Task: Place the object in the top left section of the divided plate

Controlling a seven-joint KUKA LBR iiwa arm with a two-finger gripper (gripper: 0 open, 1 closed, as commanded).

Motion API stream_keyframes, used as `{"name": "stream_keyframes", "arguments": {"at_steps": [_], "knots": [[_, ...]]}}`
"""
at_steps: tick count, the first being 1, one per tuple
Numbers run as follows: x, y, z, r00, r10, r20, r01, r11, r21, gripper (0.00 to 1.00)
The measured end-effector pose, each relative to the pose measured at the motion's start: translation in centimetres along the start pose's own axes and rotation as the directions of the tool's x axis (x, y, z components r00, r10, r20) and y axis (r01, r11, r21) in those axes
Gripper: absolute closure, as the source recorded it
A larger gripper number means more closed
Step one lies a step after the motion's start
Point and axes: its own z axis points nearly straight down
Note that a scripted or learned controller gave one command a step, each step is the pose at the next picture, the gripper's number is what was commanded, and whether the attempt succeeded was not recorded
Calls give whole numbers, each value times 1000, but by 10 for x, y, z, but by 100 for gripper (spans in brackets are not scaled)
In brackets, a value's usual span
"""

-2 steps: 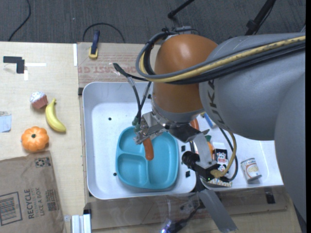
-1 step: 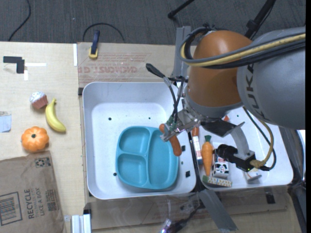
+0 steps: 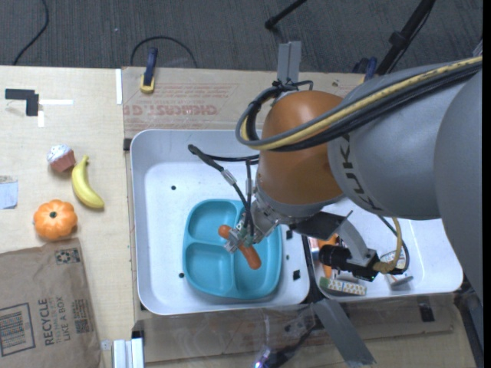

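Note:
A teal divided plate (image 3: 205,271) lies in the left white bin (image 3: 153,205), toward its front right. An orange carrot-like object (image 3: 250,257) hangs tilted over the plate, above the ridge between the left sections and the large right section. My gripper (image 3: 243,233) comes down from the arm's orange wrist and is shut on the object's upper left end. The top left section (image 3: 205,222) of the plate lies just left of the gripper. The arm hides the plate's upper right rim.
A banana (image 3: 87,182), a small pumpkin (image 3: 55,219) and a cupcake (image 3: 61,159) lie on the bench left of the bins. A cardboard box (image 3: 38,305) sits at the front left. The right bin (image 3: 430,278) holds small items (image 3: 345,286), mostly hidden by the arm.

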Motion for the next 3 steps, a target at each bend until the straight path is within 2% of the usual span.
{"name": "stream_keyframes", "arguments": {"at_steps": [1, 2, 3], "knots": [[28, 33, 11, 994, -112, 2, 112, 994, -1, 100], [-30, -27, 38, 997, 74, 0, -74, 997, -1, 100], [-7, -6, 41, 981, -194, 2, 194, 981, -2, 100]]}}
